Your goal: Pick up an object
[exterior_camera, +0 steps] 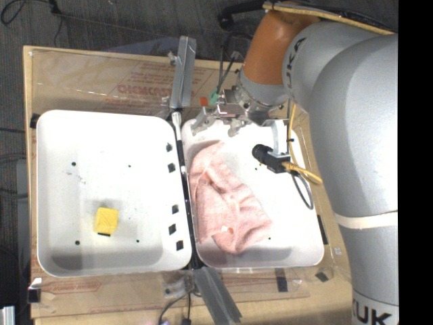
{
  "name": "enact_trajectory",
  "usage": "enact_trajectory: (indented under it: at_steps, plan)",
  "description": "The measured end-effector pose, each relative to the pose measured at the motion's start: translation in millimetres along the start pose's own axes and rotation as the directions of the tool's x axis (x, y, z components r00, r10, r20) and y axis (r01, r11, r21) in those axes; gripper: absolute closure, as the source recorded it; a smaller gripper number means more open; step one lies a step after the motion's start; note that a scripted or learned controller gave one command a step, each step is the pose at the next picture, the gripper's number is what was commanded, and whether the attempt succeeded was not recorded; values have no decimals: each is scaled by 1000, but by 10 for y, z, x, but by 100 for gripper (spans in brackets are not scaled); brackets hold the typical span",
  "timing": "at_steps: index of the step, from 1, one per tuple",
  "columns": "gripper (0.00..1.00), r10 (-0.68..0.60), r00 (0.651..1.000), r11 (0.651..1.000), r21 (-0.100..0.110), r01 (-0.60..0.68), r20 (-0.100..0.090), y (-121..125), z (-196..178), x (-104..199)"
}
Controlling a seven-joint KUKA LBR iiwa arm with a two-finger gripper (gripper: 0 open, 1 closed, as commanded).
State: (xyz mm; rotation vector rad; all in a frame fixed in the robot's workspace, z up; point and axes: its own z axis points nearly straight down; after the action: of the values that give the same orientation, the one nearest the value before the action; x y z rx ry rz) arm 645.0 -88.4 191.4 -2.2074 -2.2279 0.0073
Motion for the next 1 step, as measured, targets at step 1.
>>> enact_trajectory:
  at_steps: [1]
  plan:
    - [0, -15, 1000, 1000, 2, 15, 4, 22, 1012, -238]
